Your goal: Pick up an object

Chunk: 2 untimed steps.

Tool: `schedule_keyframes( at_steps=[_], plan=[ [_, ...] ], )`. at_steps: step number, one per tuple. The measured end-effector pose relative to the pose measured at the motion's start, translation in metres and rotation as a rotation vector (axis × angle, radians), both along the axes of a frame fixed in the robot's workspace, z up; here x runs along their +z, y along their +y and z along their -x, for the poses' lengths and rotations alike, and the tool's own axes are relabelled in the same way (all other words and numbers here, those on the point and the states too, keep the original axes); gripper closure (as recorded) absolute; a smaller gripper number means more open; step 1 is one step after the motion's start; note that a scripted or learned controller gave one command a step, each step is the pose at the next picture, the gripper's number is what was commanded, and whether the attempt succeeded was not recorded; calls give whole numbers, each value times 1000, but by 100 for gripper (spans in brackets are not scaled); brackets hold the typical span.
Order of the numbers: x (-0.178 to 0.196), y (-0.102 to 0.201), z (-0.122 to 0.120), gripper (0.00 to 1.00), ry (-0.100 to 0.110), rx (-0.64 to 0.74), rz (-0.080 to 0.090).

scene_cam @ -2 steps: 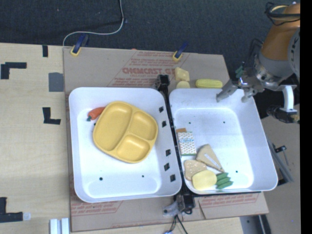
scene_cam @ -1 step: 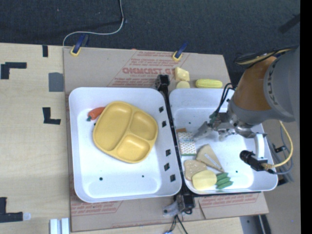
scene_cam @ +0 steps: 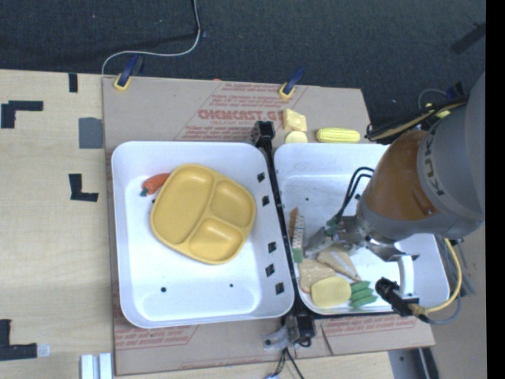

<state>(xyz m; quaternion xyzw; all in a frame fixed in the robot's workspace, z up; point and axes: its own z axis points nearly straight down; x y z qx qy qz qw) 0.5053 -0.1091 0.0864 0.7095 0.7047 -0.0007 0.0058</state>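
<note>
A: Gripper (scene_cam: 341, 242) sits low in the right bin (scene_cam: 331, 168), just above the pile at that bin's near-left corner. Can you read the jaws?

B: No. The wrist and its orange band (scene_cam: 404, 181) hide them from this angle, so I cannot tell whether they are spread or pressed together, and nothing is visibly pinched.

A: What is under it?

B: A tan, bread-like piece (scene_cam: 335, 260) right at the gripper, a pale yellow block (scene_cam: 330, 291) nearer the bin's front wall, green beans (scene_cam: 361, 294) touching the block on its right, and a thin striped stick (scene_cam: 296, 229) along the bin's left wall.

A: So the tan piece looks like the target.

B: That is my guess. To do it well, I'd centre over its thickest part, come straight down and close gently, since it looks soft and lies overlapping its neighbours. A slanted approach could nudge the block or drag two things at once.

A: And the left bin (scene_cam: 130, 235)?

B: A yellow tray (scene_cam: 203, 212) with a carrot (scene_cam: 155, 182) tucked behind it, well away from the gripper.
</note>
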Motion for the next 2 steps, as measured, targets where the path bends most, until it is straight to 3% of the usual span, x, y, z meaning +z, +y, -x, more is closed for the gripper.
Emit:
schedule_keyframes(
  at_steps=[1,2],
  plan=[
    [25,-64,23,0,8,2,-7],
    [0,-6,-19,0,6,10,-4]
  ],
)
